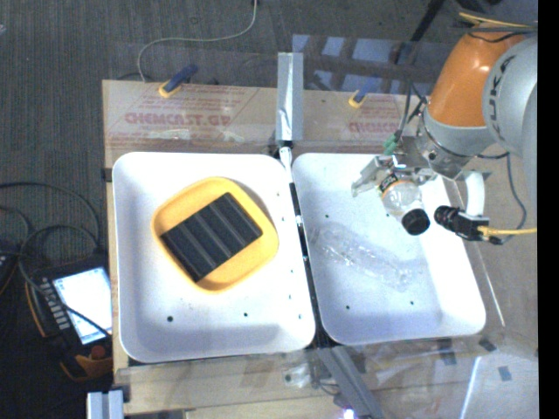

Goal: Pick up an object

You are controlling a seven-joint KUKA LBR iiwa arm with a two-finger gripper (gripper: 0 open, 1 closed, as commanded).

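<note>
The tool [382, 182] hovers over the right bin's [454, 317] far side, its grip state impossible to tell, while the clear plastic piece [362, 253] lies just nearer and leftward, long axis running far-left to near-right

Clear plastic bottle [365, 253] — lying flat, diagonal — in the right bin [454, 317].

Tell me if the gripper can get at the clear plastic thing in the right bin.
Probably yes. The gripper hangs over the right bin, and the clear plastic piece lies uncovered just below it in view, nothing between them.
</note>
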